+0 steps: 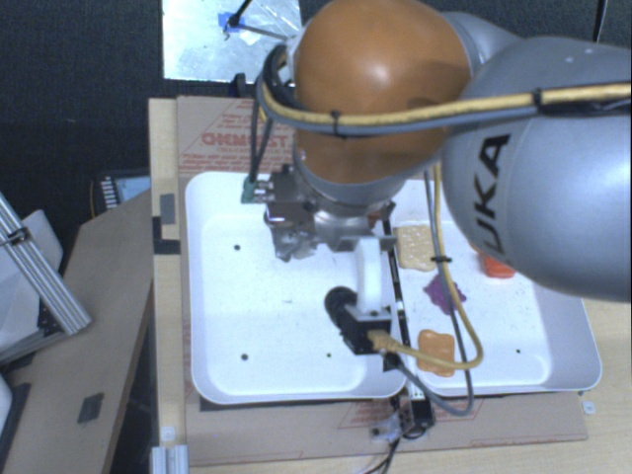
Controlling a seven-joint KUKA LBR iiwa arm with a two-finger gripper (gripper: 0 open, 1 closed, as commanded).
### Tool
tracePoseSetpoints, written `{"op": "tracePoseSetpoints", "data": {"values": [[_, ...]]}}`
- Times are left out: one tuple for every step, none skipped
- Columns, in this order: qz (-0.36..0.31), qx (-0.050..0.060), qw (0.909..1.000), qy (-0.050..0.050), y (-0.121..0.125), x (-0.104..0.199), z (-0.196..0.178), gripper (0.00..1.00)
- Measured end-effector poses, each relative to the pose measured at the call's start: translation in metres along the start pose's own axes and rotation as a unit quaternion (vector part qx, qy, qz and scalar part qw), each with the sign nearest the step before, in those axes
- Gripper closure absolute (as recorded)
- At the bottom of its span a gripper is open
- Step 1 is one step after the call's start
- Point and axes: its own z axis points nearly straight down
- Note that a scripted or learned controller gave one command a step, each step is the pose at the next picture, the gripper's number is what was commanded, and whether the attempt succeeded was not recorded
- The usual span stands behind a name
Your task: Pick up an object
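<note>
Finding: the gripper [289,248] sits low over the left bin [237,304], by the view, near its back half. Its state cannot be told, since the wrist and arm [375,67] cover it from above. Nothing is seen held.

Location of candidates: all four visible objects lie in the right bin [523,334].
- A tan square [415,247] lies near the shared rim.
- A purple piece [439,292] lies just in front of the square.
- An orange piece [436,351] lies near the front.
- A red piece [497,267] is partly under the arm.

Each is apart from the gripper and across the rim between the bins. The tan square is the nearest.

Risks:
1. Closing at the present spot would likely take hold of nothing, because no candidate lies beneath the gripper.
2. A low sideways move toward the right bin could catch the shared rim. The gripper probably needs lifting first.
3. The tan square and purple piece look flat and thin. A grasp from above may slide over them or pinch the bin floor.
4. The arm hides part of the right bin, so the red piece's full outline is uncertain.
</note>
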Motion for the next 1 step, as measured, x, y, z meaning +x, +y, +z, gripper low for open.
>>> {"op": "tracePoseSetpoints", "data": {"values": [[0.001,-0.009,1.0,0.004,0.0533,-0.0001,-0.0136,1.0]]}}
